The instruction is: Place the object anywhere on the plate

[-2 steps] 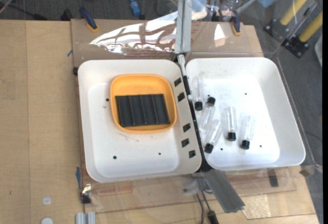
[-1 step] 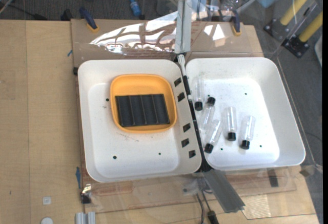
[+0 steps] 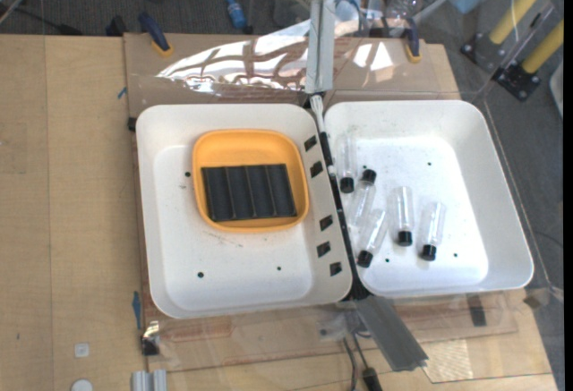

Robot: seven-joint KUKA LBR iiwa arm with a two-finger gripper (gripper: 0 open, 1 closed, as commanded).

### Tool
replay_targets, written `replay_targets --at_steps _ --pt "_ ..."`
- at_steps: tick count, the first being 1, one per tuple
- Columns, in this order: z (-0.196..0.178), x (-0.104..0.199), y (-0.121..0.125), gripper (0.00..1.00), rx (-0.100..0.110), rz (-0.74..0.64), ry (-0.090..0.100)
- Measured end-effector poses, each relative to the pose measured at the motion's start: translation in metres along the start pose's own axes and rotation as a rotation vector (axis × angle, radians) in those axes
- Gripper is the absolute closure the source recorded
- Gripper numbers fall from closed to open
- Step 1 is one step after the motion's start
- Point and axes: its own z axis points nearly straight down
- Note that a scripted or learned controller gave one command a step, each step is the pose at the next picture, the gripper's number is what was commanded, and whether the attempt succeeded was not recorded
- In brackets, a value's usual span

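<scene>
Plate of orange plastic, squarish (image 3: 252, 148), lies in the left white bin (image 3: 170, 264) and carries a dark ribbed rectangular block (image 3: 248, 192). Clear small tubes with black caps (image 3: 404, 216) lie scattered in the right white bin (image 3: 466, 139).

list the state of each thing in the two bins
yellow plate: upright in the left bin, holding a black ridged block
black ridged block: lying flat on the plate
clear vials: lying on their sides, loose in the right bin, black caps on

Glossy orange plastic plate (image 3: 251, 148), clear plastic vials (image 3: 405, 212), matt wooden bench (image 3: 63, 201).
</scene>
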Motion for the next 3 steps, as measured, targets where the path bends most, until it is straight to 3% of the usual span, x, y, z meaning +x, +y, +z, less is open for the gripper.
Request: replay_targets --at_steps 1,2,3 --pt "0.0 -0.005 0.0 1.0 0.002 -0.373 0.004" --pt "0.001 0.012 -0.003 1.0 0.004 -0.658 0.004" --pt "-0.01 0.01 -0.007 1.0 0.011 -0.662 0.004"
